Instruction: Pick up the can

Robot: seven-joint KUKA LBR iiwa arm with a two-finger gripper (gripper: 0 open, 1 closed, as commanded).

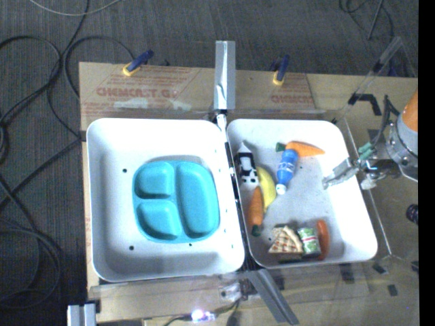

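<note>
Turquoise tray, green-labelled can, blue bottle

Grey KUKA arm entering at the right edge, topped by a curved orange band above the wrist. Below the band, a pale grey, rounded wrist housing with darker shading along the rim. Thin black cables looping beside the wrist. Small teal-green fitting at the base of the tool. Slim metallic two-finger gripper, silvery grey, narrow and elongated; fine detail too blurred to read.
</note>
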